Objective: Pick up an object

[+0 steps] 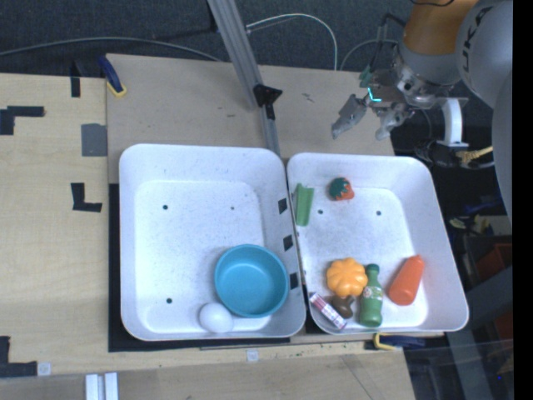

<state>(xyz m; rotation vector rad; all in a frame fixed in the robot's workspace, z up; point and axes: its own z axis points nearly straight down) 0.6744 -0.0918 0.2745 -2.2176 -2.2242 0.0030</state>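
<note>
1. Lower centre of the frame, left bin (141, 223): a blue bowl (251, 279) sits upright against the bin's lower right corner, with a white ball (215, 316) just beside its lower left edge. Both lie untouched.
2. Lower right of the frame, right bin (433, 223): a cluster rests along the bottom wall. An orange pumpkin-shaped toy (346, 277) touches a green bottle (371, 297); a small tube-like item (327, 309) lies at the lower left corner, just beside the pumpkin; an orange-red carrot-like piece (405, 279) lies a little to the right, apart from the bottle.
3. Middle right of the frame, same bin: a green strip-shaped object (303, 204) lies against the dividing wall, and a small red-and-green round toy (340, 190) sits near the top wall.
4. Upper right of the frame: the gripper (369, 117) hangs over the bare bench beyond the top rim of the right bin, well apart from every object. Its two fingers are spread, with nothing between them.
5. Status, judged from the layout: no object has been picked up. Every candidate rests in a bin, so the approach, descent, closing and lift all remain. The nearest candidate to the gripper appears to be the red-and-green toy.
</note>
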